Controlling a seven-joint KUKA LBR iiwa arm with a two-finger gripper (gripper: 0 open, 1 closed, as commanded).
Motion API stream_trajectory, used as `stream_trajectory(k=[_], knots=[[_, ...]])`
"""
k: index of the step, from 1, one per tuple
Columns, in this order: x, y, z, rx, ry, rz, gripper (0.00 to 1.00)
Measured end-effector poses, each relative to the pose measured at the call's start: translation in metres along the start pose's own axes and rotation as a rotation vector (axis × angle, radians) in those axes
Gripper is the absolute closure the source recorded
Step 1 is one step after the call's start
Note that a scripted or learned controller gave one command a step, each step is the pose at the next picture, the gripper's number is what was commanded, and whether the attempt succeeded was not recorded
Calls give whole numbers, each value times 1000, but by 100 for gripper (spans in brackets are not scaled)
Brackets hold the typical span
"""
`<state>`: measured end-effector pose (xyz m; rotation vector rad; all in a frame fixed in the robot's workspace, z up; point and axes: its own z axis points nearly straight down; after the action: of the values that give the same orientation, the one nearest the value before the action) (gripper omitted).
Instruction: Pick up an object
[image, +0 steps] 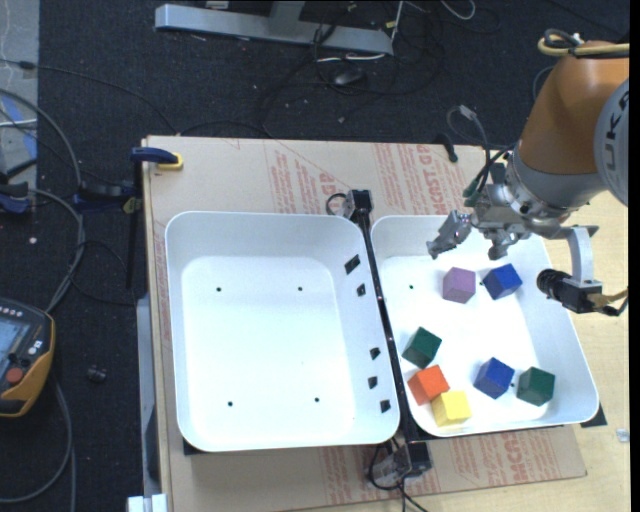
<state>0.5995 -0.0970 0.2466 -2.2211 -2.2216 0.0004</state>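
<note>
The right bin (570, 335) holds several small blocks. A purple block (459, 284) and a blue block (502, 281) lie near its far side. A dark green block (422, 347), an orange block (430, 382) and a yellow block (452, 407) cluster at its near left. A second blue block (494, 377) and another green block (536, 385) sit at the near right. My gripper (474, 241) hovers over the bin's far edge, just beyond the purple and blue blocks. Its fingers are open, with nothing between them.
The left bin (180, 300) stands beside the right one, with a dark divider strip (375, 310) between them. Both rest on a cardboard sheet (260, 170). A blue-and-yellow clamp (155, 157) sits at the bench's far left corner. Cables lie on the dark floor beyond.
</note>
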Motion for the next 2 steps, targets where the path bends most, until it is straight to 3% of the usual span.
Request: stream_trajectory(k=[1, 2], knots=[[-69, -68, 17, 1, -1, 7, 0], [-40, -29, 124, 9, 2, -2, 0]])
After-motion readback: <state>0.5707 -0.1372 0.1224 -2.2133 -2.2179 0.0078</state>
